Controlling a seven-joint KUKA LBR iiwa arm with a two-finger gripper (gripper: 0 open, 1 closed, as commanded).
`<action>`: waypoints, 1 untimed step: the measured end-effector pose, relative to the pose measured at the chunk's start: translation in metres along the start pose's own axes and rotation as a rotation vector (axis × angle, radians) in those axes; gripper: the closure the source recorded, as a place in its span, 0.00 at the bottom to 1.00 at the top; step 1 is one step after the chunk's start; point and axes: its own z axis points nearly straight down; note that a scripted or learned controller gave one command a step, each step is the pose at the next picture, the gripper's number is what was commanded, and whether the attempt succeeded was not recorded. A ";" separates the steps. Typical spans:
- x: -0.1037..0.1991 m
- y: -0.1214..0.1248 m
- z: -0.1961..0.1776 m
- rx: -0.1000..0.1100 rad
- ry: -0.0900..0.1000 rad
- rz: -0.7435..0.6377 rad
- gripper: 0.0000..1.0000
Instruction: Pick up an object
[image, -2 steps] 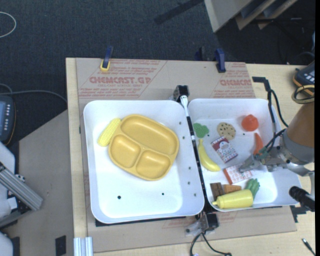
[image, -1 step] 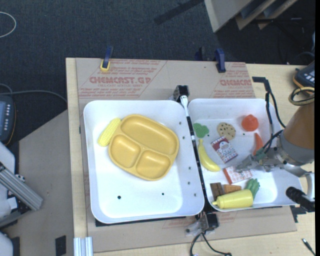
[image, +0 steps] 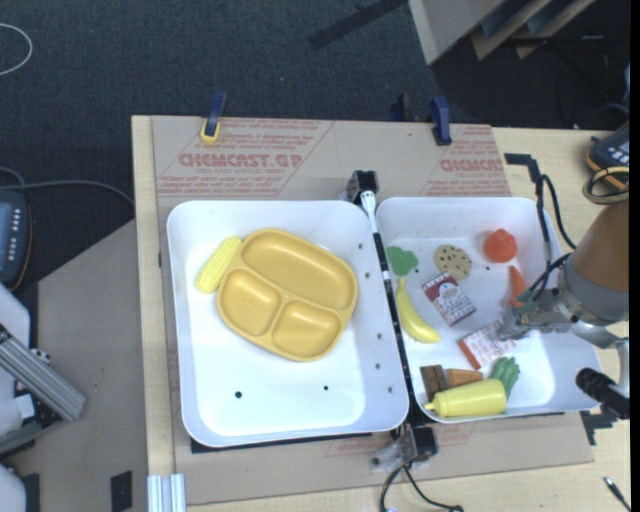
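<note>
The right bin (image: 470, 212) holds several toy foods: a banana (image: 413, 315), a cookie (image: 453, 261), a red tomato (image: 500, 244), a green leafy piece (image: 401, 260), a red carton (image: 449, 298), a red-and-white packet (image: 486, 347), a brown chocolate bar (image: 436, 379) and a yellow bottle (image: 468, 400). An orange carrot (image: 515, 283) lies near the bin's right side. My gripper (image: 520, 322) reaches in from the right and hangs low over the bin, just right of the red-and-white packet and below the carrot. I see nothing held in it.
The left bin (image: 200, 330) carries a yellow divided plate (image: 288, 293) with a corn cob (image: 218, 263) beside its left edge. A black cable (image: 543, 205) runs along the right bin's far right rim. Clamps stand on the bench's back edge.
</note>
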 end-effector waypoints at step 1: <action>0.000 0.006 -0.043 0.006 -0.005 0.000 1.00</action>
